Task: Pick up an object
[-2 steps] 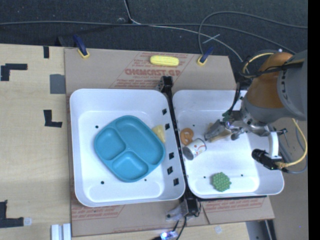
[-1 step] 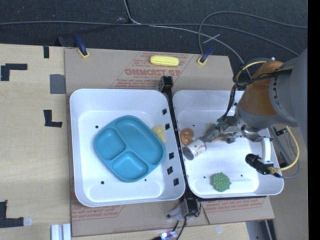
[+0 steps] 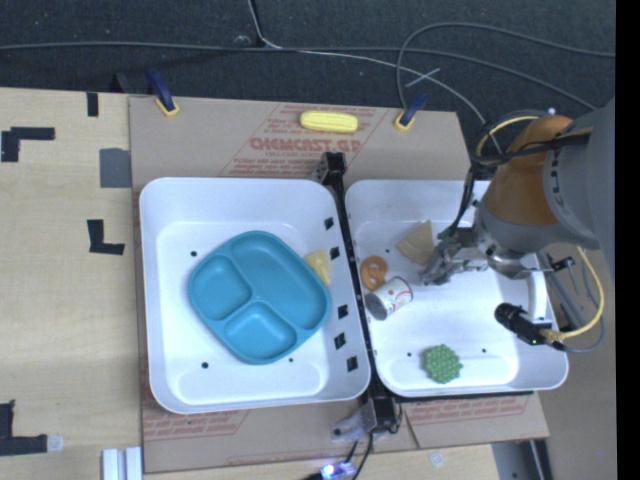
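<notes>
A counter covered in brown cardboard (image 3: 290, 148) carries two shallow white bins side by side. The left bin (image 3: 170, 368) holds a blue divided plate (image 3: 258, 295). In the right bin (image 3: 470, 373) lie a tan wedge (image 3: 416, 240), an orange ring (image 3: 374, 271), a small tipped cup (image 3: 388, 296) and a green bumpy ball (image 3: 441, 363). The gripper (image 3: 440, 266) hangs low just right of the wedge and cup; whether its jaws are parted cannot be made out, and nothing is visibly held. The cup, lying slantwise, seems the nearest candidate, just to the gripper's left.
</notes>
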